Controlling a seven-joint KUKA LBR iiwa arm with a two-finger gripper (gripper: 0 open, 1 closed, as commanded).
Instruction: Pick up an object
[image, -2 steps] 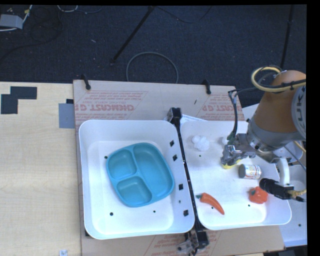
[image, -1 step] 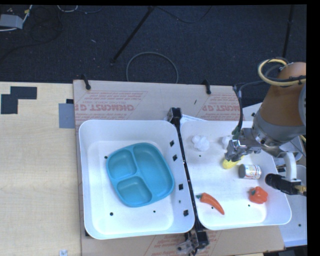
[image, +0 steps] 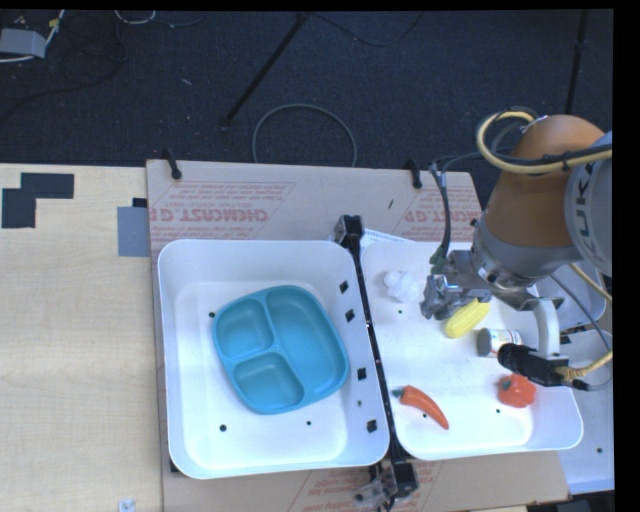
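The right bin (image: 470, 440) holds a yellow corn-like toy (image: 466, 319), a small white crumpled object (image: 403, 286), an orange-red pepper (image: 424, 404), a red tomato-like toy (image: 516, 391) and a small pale cylinder (image: 497, 341). My gripper (image: 443, 297) hangs low over the right bin's upper middle, just left of the yellow toy and right of the white object. Its metal fingers point down and left, and the arm's body hides how they stand. I see nothing clearly between them.
The left bin (image: 190, 400) holds a blue divided plate (image: 279, 347). A black divider (image: 362, 330) with clips runs between the bins. The grey arm with its orange band (image: 545, 190) covers the right bin's upper right corner. Cables loop beside the wrist.
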